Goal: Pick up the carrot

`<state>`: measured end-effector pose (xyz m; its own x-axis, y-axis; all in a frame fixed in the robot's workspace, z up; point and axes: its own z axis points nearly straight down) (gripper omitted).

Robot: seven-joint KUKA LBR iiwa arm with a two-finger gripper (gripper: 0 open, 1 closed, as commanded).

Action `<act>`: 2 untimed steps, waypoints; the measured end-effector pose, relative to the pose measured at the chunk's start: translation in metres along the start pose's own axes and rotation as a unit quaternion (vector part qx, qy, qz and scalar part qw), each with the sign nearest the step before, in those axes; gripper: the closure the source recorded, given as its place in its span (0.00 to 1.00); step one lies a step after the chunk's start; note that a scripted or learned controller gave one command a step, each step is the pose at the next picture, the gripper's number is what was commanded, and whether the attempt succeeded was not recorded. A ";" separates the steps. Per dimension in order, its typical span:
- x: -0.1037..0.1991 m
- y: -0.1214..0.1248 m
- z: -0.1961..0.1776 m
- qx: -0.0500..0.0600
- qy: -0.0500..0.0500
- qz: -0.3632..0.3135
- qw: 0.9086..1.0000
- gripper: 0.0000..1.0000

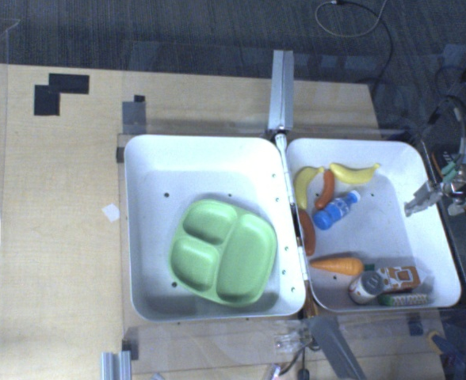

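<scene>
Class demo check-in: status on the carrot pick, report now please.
Gripper at right bin's right edge, holding nothing seen. Carrot lying in right bin, untouched. Can close beside carrot; blue bottle further up.

Light wooden bench carries two white bins: left bin, right bin, side by side.

You looked down from one fixed camera above the desk, at a slant, far enough to take in both white bins, side by side.
</scene>
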<state>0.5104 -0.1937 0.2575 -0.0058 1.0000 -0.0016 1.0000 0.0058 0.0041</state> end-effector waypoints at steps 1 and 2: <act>0.064 -0.001 0.075 0.001 0.001 0.102 0.995 0.00; 0.112 -0.016 0.134 0.001 0.001 -0.139 0.990 0.00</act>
<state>0.4943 -0.0817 0.1231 -0.2801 0.9600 0.0000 0.9600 0.2801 0.0027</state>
